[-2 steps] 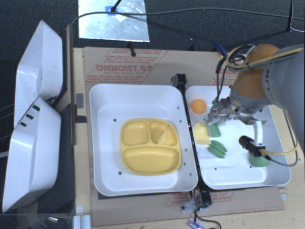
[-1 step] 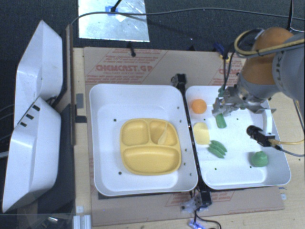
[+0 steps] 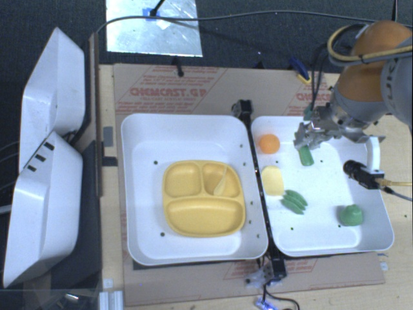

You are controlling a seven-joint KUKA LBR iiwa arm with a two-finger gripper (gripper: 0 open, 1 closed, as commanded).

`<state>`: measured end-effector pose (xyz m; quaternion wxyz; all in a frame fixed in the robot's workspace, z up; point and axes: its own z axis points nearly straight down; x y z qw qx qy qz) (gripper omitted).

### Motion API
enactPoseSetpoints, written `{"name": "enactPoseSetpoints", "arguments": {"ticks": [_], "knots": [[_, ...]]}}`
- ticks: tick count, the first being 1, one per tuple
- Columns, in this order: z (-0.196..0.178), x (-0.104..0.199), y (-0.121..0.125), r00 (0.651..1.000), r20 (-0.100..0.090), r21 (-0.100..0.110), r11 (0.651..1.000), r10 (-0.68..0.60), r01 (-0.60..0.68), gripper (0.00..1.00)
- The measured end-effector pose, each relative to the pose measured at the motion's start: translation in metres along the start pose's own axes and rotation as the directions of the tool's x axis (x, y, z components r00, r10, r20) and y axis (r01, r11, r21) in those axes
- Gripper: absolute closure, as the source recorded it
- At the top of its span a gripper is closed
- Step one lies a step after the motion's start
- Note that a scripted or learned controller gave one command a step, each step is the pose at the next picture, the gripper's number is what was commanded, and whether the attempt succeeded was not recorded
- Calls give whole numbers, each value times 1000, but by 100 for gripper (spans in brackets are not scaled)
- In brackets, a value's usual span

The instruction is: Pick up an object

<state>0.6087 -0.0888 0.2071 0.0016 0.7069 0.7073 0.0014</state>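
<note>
My gripper [image 3: 307, 142] hangs over the back of the right bin [image 3: 322, 244], reaching in from the right. A small green cylinder [image 3: 306, 157] sticks out from between its fingertips, and the gripper is shut on it. An orange ball [image 3: 268, 143] lies just left of the gripper. Nearer the front lie a pale yellow block [image 3: 273, 181], a green pod-shaped piece [image 3: 294, 201] and a round green piece [image 3: 352, 215].
The left bin [image 3: 139, 173] holds a yellow divided plate [image 3: 204, 197]. A black divider [image 3: 257, 179] runs between the bins. A black fitting with a cable [image 3: 361, 172] sits at the right bin's right side. Bare white floor lies around the loose pieces.
</note>
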Motion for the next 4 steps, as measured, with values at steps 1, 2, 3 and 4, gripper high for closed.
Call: {"name": "enactPoseSetpoints", "arguments": {"ticks": [1, 2, 3, 4], "knots": [[2, 44, -27, 1000, -1, 4, 1000, -3, 3, 100], [4, 86, -43, 1000, -1, 4, 1000, -3, 3, 100], [-12, 135, -59, 1000, -1, 3, 1000, -4, 4, 100], [-10, 188, -70, 1000, -2, 4, 1000, -4, 4, 100]]}}
